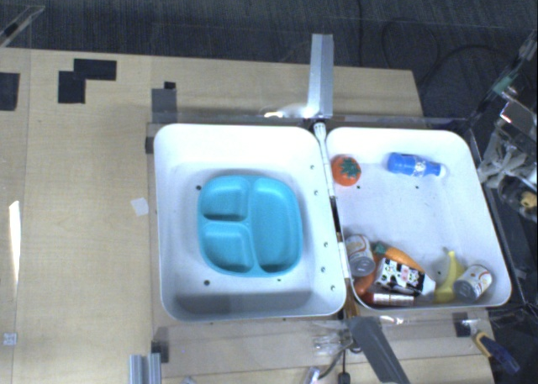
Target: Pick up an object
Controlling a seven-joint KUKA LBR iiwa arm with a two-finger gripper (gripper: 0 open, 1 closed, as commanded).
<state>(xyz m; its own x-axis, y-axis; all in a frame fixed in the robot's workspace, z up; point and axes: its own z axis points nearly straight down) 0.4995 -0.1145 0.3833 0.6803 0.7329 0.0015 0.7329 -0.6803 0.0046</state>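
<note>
The right bin [420,214] holds several small objects. A red-orange tomato-like ball [345,170] lies at its far left corner, and a blue bottle [414,165] lies on its side near the far wall. Along the near wall sit a silver can [360,255], an orange carrot [403,258], a black printed box [397,278], a yellow banana [448,271] and a second small can [476,281], all crowded together.
The left bin [176,206] bears a blue divided plate [250,224] at its middle. A grey metal post [322,76] stands behind the seam between the bins. Cables and hardware [513,147] crowd the right edge beside the right bin.
</note>
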